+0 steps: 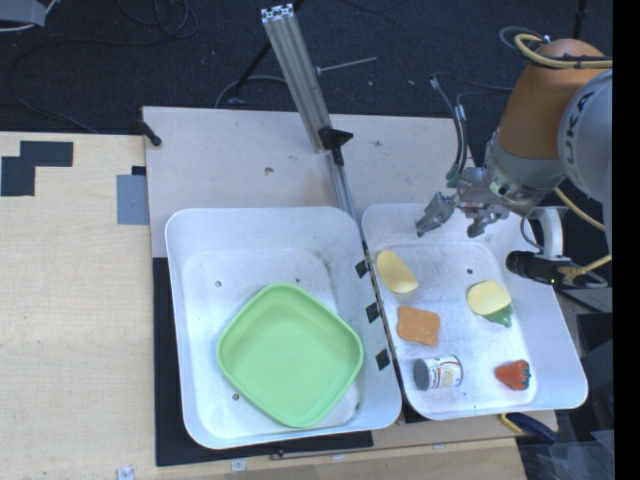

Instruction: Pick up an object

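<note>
My gripper [457, 220] hangs over the far edge of the right bin [560, 368], its two fingers spread open with nothing between them. Below it in that bin lie a pale yellow oval piece [396, 271], an orange block [418, 325], a yellow and green piece [489, 299], a small dark jar on its side [438, 372] and a red strawberry-like piece [513, 374]. The yellow oval piece is the nearest to the fingers, down and to their left.
The left bin [195, 268] holds a light green square plate [290, 354]. A slanted metal rail [305, 83] rises behind the bins. Black clips [372, 313] sit along the divide between the bins. Cables run by the arm at the right.
</note>
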Available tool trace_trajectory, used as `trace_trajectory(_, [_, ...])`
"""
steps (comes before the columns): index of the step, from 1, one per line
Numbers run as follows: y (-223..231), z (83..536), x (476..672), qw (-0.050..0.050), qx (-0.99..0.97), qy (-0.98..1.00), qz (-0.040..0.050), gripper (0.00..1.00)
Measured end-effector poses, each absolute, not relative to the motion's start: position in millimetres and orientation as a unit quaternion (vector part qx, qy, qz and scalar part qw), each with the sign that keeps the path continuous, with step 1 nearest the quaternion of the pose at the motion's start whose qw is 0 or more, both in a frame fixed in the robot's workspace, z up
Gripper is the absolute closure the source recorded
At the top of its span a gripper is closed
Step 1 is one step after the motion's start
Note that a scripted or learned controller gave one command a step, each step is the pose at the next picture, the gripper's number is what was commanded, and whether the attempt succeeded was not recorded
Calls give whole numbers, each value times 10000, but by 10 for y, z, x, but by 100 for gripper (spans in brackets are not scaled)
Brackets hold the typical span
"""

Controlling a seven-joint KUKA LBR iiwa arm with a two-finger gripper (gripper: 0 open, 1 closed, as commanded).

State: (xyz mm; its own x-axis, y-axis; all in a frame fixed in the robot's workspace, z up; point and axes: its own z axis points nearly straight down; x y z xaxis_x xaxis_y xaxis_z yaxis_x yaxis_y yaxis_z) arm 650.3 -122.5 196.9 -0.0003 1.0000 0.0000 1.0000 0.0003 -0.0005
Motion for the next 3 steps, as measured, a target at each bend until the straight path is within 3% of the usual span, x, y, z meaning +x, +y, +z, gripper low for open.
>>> trace_trajectory(2, [-1148,903,6544,4,-7068,-7074,4,0])
trace_trajectory(3, [-1150,1024,6552,-6,-7069,-7073,-5,100])
